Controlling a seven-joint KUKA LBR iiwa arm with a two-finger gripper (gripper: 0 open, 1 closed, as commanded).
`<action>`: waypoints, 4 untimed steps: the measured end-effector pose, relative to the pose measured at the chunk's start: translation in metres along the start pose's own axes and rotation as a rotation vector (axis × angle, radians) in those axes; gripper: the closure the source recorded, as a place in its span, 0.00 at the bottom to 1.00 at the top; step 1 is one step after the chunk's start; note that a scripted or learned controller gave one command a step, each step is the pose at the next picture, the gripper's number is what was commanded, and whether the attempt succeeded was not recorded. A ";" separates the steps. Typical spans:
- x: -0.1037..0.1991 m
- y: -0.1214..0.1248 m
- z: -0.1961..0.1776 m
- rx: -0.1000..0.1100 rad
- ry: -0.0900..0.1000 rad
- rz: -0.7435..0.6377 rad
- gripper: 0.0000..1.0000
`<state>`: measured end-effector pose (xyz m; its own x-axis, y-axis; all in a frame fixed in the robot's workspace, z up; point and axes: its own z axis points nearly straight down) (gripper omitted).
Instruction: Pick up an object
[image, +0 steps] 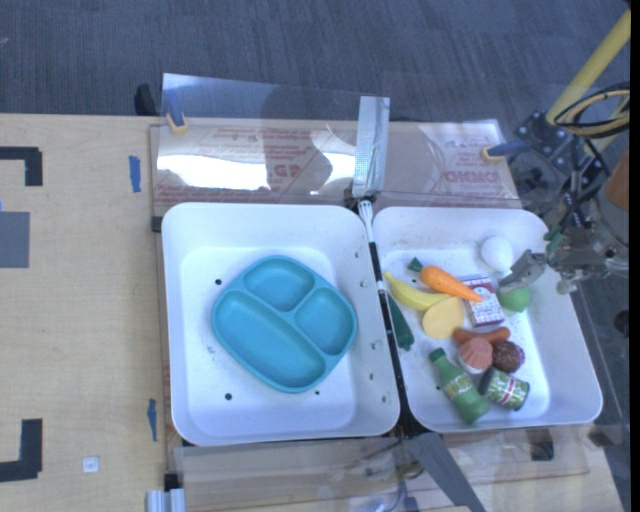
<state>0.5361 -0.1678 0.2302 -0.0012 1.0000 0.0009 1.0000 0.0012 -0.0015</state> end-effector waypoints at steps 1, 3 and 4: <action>0.044 0.052 0.114 -0.005 -0.001 -0.110 0.00; 0.051 0.080 0.122 -0.026 -0.011 0.031 1.00; 0.118 0.078 0.042 -0.009 0.001 0.093 1.00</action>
